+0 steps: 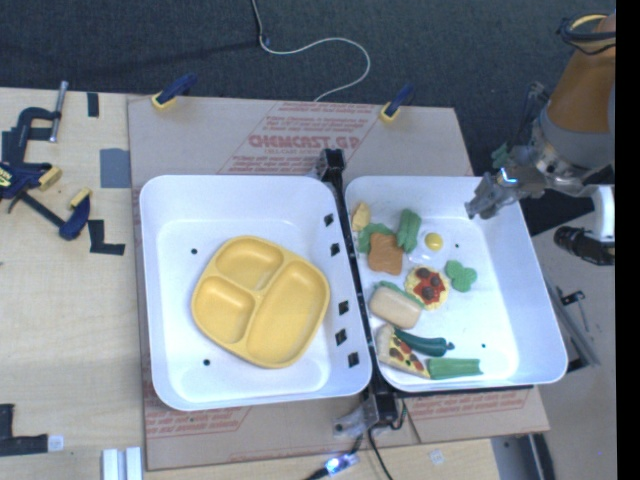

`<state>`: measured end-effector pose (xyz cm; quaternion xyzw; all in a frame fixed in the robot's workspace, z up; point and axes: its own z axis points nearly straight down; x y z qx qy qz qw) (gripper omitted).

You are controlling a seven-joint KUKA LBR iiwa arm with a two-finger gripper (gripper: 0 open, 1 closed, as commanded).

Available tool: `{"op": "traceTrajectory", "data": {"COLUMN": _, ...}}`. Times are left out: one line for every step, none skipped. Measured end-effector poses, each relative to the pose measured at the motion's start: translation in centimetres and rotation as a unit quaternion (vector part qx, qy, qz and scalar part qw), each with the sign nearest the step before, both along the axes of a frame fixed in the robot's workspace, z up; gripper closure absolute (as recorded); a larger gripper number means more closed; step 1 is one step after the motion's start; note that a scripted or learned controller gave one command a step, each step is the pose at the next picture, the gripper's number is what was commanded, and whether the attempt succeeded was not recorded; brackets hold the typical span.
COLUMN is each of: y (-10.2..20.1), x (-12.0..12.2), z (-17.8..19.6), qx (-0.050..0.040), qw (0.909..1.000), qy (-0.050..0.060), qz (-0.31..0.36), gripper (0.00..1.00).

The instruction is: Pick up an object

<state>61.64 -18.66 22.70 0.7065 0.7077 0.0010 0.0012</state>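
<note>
The arm reached in from the right, its orange band high at the frame's edge and the grey wrist angled down and leftward. The gripper hung over the far right rim of the right bin, above bare white floor; whether it was spread or closed could not be told, and nothing showed in its grasp.

Nearest the camera in the right bin lay a green pod-shaped toy along the front edge, touching a dark green toy and a pizza slice toy by the divider. Behind them sat a tan bread roll toy, then a round red-and-yellow toy with a small green leafy piece to its right. Farther back were a brown lump toy, a small fried egg toy, a green vegetable toy and a pale yellow piece at the divider. All these candidates for picking lay left of the gripper and apart from it.

The left bin held a yellow divided plate with three compartments, lying flat near its middle.

Both bins rested on a cardboard sheet clipped at the far edge by two blue-and-yellow clamps. More clamps lay on the bench at far left, and a white cable looped over the dark floor beyond.
</note>
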Motion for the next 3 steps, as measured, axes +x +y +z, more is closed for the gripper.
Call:
{"op": "traceTrajectory", "data": {"y": 4.8, "x": -1.0, "z": 0.7, "qx": 0.001, "qw": 1.0, "qy": 0.002, "qz": 0.002, "gripper": 1.0}}
{"op": "traceTrajectory", "data": {"y": 10.2, "x": -3.2, "z": -0.5, "qx": 0.0009, "qw": 1.0, "qy": 0.003, "qz": 0.002, "gripper": 1.0}}
{"op": "traceTrajectory", "data": {"y": 14.8, "x": -4.6, "z": -1.3, "qx": 0.0006, "qw": 1.0, "qy": 0.004, "qz": 0.002, "gripper": 1.0}}
